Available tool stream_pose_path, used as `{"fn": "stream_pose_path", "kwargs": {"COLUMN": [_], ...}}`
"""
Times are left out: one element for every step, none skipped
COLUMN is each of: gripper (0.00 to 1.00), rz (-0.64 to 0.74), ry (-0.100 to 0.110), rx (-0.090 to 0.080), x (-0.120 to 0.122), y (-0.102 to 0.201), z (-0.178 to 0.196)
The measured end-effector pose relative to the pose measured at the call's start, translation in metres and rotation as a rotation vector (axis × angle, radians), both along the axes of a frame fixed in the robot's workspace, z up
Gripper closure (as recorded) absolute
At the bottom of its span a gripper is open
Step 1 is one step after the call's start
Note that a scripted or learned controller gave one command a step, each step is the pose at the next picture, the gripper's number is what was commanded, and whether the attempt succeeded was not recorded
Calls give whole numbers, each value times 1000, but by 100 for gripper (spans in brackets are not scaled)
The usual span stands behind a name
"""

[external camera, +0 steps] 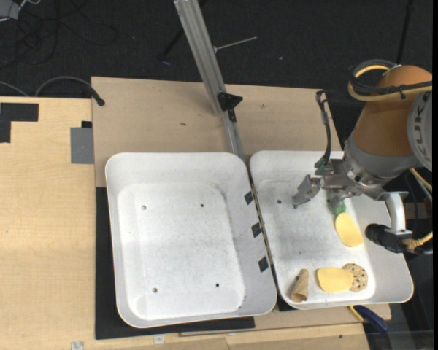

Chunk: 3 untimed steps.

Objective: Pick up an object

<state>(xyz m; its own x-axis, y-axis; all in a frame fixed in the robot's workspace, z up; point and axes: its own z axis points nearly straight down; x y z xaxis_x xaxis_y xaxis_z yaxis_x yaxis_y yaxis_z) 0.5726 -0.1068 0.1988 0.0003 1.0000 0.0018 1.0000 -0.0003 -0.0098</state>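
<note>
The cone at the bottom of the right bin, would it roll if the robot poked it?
Probably yes. The cone lies on its side on the smooth floor of the right bin, so a poke might swing it round in a curve. It looks small and light. Its tapered shape could slip from a pinch.

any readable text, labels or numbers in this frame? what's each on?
"UK": partial dark lettering on the grey arm, cut off at the frame edge; the rest cannot be read.
Nothing readable on the two white bins, the bench, or the food items in the right bin.
</note>
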Motion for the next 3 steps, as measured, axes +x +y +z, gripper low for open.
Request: {"fn": "stream_pose_path", "kwargs": {"gripper": [0, 0, 100], "rz": [-1, -1, -10], "ry": [-1, -6, -5], "rx": [0, -1, -1], "x": [2, -1, -2], "y": [-1, 3, 1], "z": [-44, -106, -95]}}
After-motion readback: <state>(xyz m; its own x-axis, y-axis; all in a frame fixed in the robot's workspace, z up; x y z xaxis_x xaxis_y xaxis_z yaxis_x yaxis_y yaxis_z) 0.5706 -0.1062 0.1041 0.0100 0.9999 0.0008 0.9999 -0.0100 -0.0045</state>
